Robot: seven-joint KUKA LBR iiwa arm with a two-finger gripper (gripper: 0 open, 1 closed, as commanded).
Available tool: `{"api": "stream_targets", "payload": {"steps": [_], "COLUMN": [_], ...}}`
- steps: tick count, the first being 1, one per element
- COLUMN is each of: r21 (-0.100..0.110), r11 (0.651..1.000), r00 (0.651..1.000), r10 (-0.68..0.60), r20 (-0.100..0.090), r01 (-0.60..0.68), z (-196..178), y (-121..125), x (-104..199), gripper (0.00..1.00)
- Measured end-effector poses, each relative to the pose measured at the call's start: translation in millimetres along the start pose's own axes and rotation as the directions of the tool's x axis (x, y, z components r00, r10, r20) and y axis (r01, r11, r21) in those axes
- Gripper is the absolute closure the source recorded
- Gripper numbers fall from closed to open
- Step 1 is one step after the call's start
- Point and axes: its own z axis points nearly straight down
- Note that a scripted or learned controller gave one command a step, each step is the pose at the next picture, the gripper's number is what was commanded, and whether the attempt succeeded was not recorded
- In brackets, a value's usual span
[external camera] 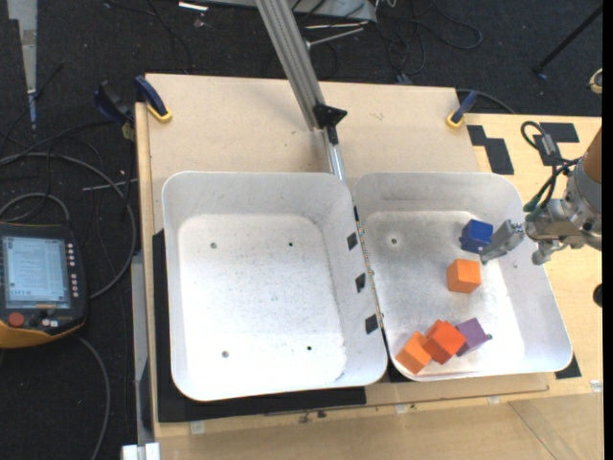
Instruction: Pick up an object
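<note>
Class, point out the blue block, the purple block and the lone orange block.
blue block [476, 235], camera view, top face
purple block [473, 333], camera view, top face
lone orange block [464, 276], camera view, top face

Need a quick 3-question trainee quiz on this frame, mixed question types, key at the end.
1. True or false: all the blocks lie in the right bin.
2. Which block is nearest the tool? A) blue block B) purple block C) green block
3. Fill in: near the right bin's front edge, the purple block touches an ____ block.

Key: 1 true; 2 A; 3 orange.
</note>
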Motion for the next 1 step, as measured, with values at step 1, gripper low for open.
{"api": "stream_targets", "payload": {"steps": [1], "r21": [-0.008], "r11": [1.0], "r00": [1.0], "r10": [0.004], "r20": [0.006], "r01": [-0.004], "z": [-72.5], "y": [-27.6], "x": [-33.9], "gripper": [0.0]}}
